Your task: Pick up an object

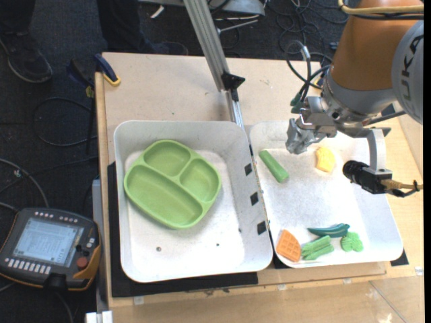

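Note:
My gripper [297, 142] hangs over the far part of the right bin [377, 210], pointing down. A green cylinder [273, 165] lies just to its lower left, and a yellow piece [324, 159] lies just to its right. Neither touches the gripper. At the bin's near edge lie an orange waffle-like piece [289, 245], a light green piece [317, 248], a dark teal pod [328, 229] and a small green broccoli-like piece [351, 242].
The left bin [135, 247] holds a green divided plate [172, 182]. A slanted metal pole [209, 36] runs down to the divider between the bins. A teach pendant [47, 246] lies off the bench at the lower left. A black fitting [363, 175] sticks out over the right bin.

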### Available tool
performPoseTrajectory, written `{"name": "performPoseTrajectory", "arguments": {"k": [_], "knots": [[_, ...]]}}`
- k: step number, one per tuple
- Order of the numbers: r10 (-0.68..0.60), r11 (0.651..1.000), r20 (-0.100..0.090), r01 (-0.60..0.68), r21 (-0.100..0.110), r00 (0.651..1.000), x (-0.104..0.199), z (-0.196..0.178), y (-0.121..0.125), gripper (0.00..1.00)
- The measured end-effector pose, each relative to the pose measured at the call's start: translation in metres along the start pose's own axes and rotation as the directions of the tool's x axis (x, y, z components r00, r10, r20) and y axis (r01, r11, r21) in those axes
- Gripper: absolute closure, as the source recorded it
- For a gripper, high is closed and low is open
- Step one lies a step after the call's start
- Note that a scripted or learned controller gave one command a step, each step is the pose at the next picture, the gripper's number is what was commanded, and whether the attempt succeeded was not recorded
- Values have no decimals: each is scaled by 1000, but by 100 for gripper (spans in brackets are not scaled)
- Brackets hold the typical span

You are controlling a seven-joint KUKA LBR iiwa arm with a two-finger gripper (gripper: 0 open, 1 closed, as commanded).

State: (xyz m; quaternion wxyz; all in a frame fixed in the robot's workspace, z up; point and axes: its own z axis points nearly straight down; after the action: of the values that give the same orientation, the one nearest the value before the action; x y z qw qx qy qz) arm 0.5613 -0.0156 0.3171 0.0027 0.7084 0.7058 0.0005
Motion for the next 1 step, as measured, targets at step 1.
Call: {"name": "performPoseTrajectory", "arguments": {"k": [1], "knots": [[1,1000,-1,-1,6,1000,-32,13,-14,100]]}}
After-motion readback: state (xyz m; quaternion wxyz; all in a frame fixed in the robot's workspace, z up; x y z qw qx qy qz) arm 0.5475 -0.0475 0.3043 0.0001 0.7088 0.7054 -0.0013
